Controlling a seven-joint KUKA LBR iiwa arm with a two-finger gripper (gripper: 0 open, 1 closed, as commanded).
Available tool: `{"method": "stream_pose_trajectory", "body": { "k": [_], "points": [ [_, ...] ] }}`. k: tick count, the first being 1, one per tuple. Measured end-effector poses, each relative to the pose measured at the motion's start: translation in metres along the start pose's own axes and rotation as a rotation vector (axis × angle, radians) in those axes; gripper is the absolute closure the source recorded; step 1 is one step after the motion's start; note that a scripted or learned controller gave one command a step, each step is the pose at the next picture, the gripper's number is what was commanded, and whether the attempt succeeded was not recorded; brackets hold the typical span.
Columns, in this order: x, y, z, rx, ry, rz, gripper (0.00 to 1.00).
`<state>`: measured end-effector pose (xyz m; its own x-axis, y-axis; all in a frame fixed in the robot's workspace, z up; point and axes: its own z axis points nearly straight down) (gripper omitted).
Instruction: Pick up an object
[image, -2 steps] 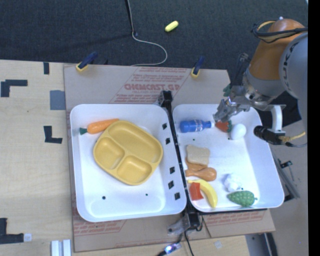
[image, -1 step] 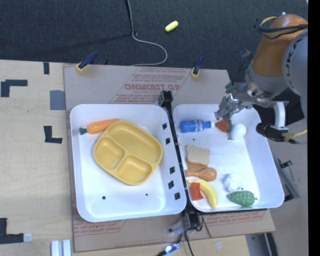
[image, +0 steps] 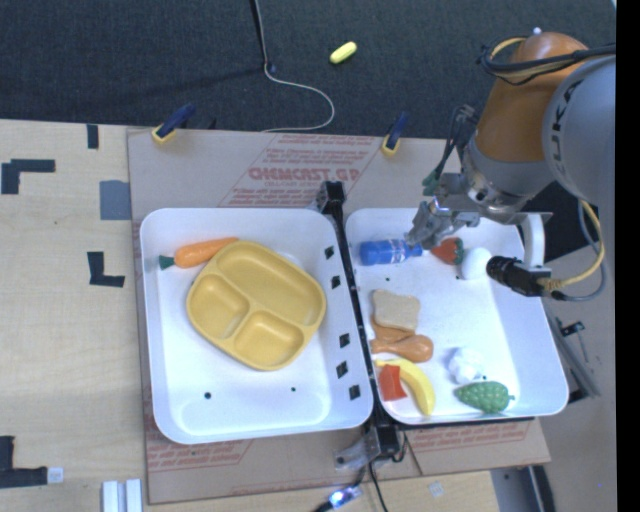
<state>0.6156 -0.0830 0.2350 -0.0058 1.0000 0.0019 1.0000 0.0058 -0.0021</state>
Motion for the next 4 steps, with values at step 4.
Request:
{"method": "stream_pose_trajectory", "body": {
  "k": [4],
  "points": [
    [0.108,-0.040,0.020,0.001,-0.004,0.004,1.00]
  ]
}}
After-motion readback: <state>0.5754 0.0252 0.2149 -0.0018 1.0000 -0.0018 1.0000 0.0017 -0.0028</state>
